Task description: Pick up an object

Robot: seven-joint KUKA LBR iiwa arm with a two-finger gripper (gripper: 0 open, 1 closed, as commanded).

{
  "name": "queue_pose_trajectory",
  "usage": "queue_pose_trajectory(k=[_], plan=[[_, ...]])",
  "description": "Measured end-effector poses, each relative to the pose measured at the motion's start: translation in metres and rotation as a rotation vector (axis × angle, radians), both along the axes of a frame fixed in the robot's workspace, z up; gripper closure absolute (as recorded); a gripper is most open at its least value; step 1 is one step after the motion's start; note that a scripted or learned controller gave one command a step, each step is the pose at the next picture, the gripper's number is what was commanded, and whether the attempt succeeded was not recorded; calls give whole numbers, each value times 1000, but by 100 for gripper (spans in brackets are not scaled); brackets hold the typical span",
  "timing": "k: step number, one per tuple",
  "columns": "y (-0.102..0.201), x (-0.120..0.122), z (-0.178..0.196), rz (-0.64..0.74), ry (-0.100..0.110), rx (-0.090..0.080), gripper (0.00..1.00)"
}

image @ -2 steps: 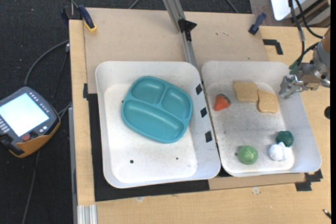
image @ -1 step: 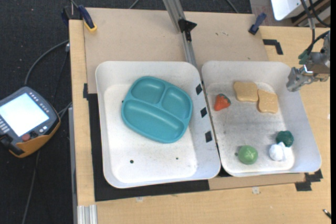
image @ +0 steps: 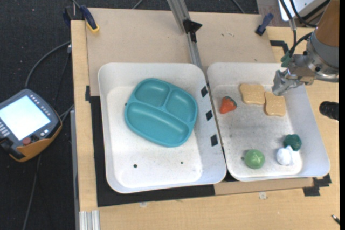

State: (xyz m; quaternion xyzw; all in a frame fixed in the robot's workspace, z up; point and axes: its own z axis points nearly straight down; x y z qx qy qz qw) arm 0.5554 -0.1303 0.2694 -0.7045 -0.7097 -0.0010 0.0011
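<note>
Fingers between two toast slices (touching neither, seemingly), spread unclear

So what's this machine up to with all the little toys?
A robot arm reaches in over the right bin, its gripper low above two bread slices, one beside the other. It holds nothing yet. A strawberry, a green ball and a green and white piece lie in the same bin. A teal plate sits in the left bin.

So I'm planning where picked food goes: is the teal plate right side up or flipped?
Right side up: the teal plate in the left bin shows its three hollow compartments facing up, with nothing in them.
</note>
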Motion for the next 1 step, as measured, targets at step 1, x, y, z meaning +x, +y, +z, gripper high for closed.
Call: queue_pose_trajectory(k=[1], plan=[[51,-2,3,0,0,0,100]])
